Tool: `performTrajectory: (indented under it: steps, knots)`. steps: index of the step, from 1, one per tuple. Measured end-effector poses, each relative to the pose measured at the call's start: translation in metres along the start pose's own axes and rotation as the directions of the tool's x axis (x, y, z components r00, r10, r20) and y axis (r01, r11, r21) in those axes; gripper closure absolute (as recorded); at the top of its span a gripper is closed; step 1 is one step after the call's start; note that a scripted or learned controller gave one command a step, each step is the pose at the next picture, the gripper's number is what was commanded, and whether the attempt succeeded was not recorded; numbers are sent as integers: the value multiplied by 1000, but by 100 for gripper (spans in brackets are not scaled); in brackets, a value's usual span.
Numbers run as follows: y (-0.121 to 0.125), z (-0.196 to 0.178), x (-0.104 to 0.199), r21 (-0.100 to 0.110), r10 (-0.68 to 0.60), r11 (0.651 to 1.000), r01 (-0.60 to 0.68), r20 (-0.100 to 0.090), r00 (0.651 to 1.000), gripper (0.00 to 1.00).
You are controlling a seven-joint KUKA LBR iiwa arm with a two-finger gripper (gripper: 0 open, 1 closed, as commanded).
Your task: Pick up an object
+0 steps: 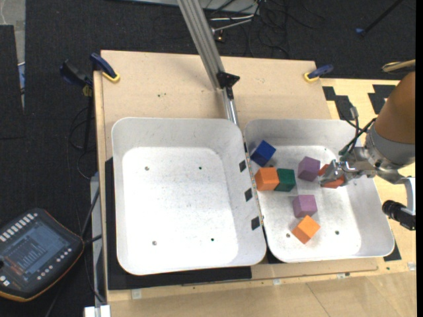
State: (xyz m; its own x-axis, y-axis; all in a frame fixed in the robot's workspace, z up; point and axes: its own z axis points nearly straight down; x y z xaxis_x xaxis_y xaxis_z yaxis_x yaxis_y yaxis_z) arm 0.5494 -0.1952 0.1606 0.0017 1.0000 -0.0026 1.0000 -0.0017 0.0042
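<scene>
- Spanning most of the view, the wooden surface (198, 84) carries two shallow white bins; the left bin (178, 197) sits beside the right bin (350, 243), their rims touching.
- Reaching in over the right bin's far-right rim is the grey arm (396, 124), ending in the hand (332, 176).
- Inside the right bin lie the blocks: a blue block (263, 152) nearest the left bin, an orange block (266, 178) touching a green block (285, 179), a purple block (308, 168) just beside the hand, a second purple block (304, 205) nearer the bin's middle, and a smaller orange block (307, 229) towards the bin's front.
- A small red-orange block (332, 181) sits at the hand's tip; it seems pinched between the fingers, though the slant makes that a judgement.
- Doing this step well likely means lifting straight up, slowly, keeping clear of the neighbouring purple block so nothing is nudged or dragged along.
</scene>
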Motion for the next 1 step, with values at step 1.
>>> performTrajectory:
  steps: [1]
  knots:
    - [6, -44, -4, -1, -4, 1000, 4, 0, 1000, 100]
